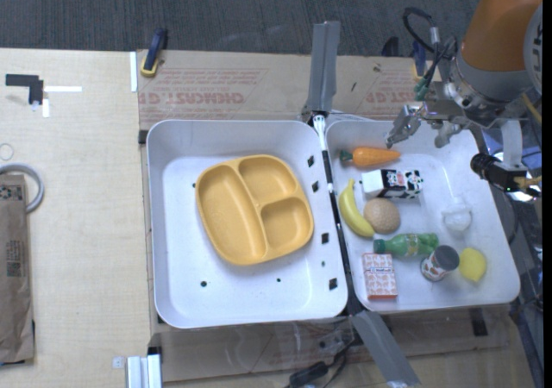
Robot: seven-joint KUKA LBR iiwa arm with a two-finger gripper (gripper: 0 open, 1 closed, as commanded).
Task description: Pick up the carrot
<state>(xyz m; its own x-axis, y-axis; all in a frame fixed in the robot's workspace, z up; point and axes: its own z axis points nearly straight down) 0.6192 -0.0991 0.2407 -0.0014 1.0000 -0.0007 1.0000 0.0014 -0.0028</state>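
The carrot, orange with a small green tip at its left end, lies flat at the back left of the right bin. My gripper hangs just behind the carrot and to its right, over the bin's far edge. Its two fingers stand apart, one finger near the carrot's right end and the other further right. Nothing sits between them, so the gripper is open and apart from the carrot.
Close in front of the carrot stand a milk carton, a banana and a brown round fruit. Further forward lie a green bottle, a can, a lemon and a red box. The left bin holds a yellow divided plate.
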